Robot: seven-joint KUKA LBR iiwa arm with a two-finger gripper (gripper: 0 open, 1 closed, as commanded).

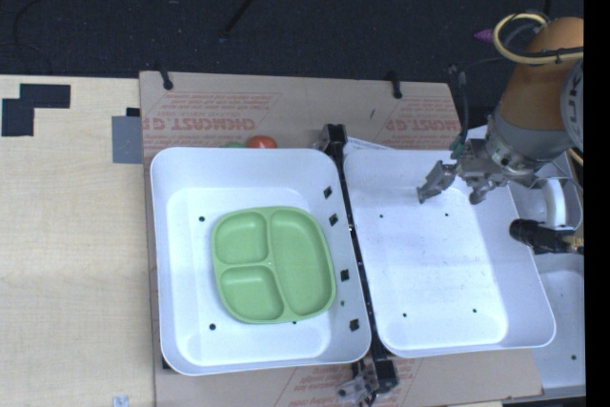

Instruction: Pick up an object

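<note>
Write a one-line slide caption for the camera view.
The hand hovers open over the right bin, while a green divided plate lies in the left bin.

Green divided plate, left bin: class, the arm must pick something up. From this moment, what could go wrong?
1. The green divided plate lies flat in the left bin, while the pincer hangs over the right bin; the reach may have to cross the black divider and could clip it.
2. The plate is wide and shallow, so two fingers may slip off its rim.
3. Something small and red sits behind the left bin's rim, probably hard to reach.
</note>
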